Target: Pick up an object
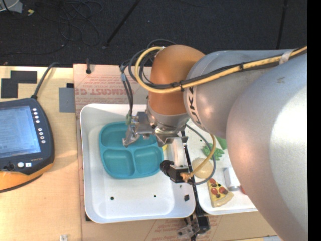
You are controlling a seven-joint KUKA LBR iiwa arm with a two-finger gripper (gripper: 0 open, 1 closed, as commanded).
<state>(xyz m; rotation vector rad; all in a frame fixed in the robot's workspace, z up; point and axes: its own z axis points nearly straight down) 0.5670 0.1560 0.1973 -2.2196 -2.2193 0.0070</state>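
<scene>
A teal divided plate [124,158] lies in the left white bin [131,205], toward its back. My gripper [132,134] hangs below the orange wrist band, right over the plate's far rim near its middle. Whether it touches the plate cannot be made out. The arm's bulk hides the bin's back right corner. In the right bin [236,208] a toy pizza slice [219,192], a beige rounded object [201,167], a green leafy toy [216,147] and a small grey cylinder [230,177] lie close together, partly covered by the arm.
A teach pendant with a lit screen [20,134] rests on the wooden bench at the left. Cardboard [100,88] lies under and behind the bins. Cables [131,79] loop around the wrist. The left bin's front half shows bare white floor.
</scene>
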